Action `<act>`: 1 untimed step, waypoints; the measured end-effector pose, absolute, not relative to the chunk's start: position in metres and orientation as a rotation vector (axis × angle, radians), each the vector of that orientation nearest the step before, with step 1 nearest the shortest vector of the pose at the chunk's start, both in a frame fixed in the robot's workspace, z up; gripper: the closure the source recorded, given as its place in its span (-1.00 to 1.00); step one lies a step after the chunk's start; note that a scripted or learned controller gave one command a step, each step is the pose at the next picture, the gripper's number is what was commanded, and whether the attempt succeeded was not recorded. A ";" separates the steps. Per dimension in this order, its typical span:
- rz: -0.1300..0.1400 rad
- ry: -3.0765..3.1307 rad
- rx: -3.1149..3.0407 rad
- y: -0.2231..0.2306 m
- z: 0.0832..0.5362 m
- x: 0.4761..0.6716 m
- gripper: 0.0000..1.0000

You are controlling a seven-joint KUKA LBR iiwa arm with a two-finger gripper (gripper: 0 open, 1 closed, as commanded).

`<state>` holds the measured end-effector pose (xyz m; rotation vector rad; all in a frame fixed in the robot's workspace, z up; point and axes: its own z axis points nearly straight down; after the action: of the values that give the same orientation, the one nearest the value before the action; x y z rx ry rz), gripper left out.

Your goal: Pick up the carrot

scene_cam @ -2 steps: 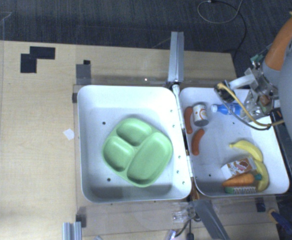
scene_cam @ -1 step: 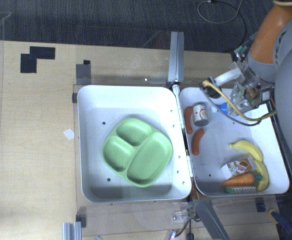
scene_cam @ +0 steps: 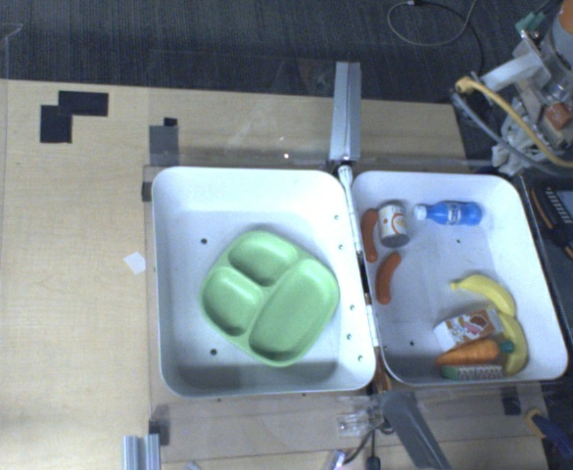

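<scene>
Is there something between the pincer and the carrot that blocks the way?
Nothing visible blocks it from above. The carrot lies at the right bin's near edge, touching a banana and a small packet, which crowd a grasp. The arm is above the bin's far right corner.

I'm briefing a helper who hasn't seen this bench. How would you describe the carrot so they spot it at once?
Look in the right-hand white bin, at its near right corner. The carrot lies there on its side, below a small packet and beside the yellow banana. It is the only orange, tapered thing among them.
</scene>
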<state>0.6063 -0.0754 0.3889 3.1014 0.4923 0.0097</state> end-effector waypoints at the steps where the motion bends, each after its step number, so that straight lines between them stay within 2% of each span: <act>1: -0.001 0.522 3.098 -0.089 0.245 0.628 1.00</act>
<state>0.6284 -0.0893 0.2453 3.0984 0.5219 -0.0007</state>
